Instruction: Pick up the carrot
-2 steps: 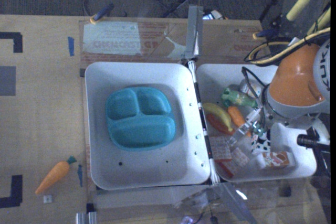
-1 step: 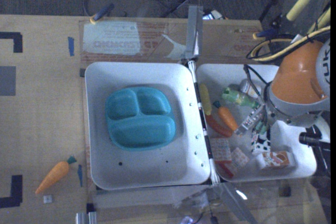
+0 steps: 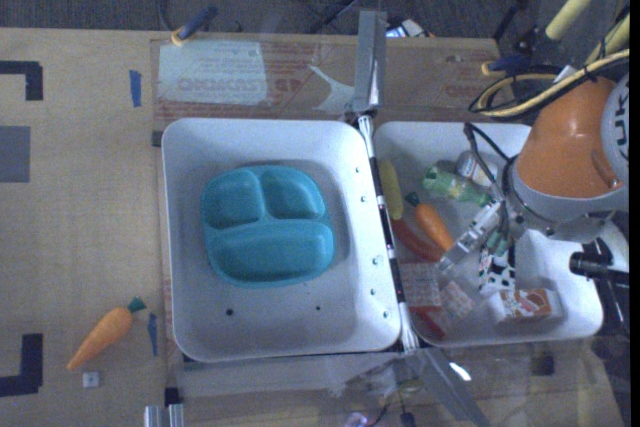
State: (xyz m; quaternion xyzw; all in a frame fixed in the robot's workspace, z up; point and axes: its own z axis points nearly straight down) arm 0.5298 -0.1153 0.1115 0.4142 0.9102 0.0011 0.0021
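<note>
Grey arm (image 3: 585, 185) — broad orange band above the wrist, black cables, slim metallic gripper (image 3: 470, 243).

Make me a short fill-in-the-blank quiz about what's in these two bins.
The blue sectioned plastic tray lies in the ___ white bin.
One orange toy carrot lies outside the bins, on the ___.
Another orange carrot lies in the right white bin, near the ___ end effector.

Missing words: left; bench; robot's

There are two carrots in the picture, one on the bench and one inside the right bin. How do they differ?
The bench carrot lies alone on the bare bench, outside both bins; the bin carrot lies among other items in the right bin. The bench carrot looks larger and shows a green top; the bin carrot looks smaller. Both are orange.
</note>
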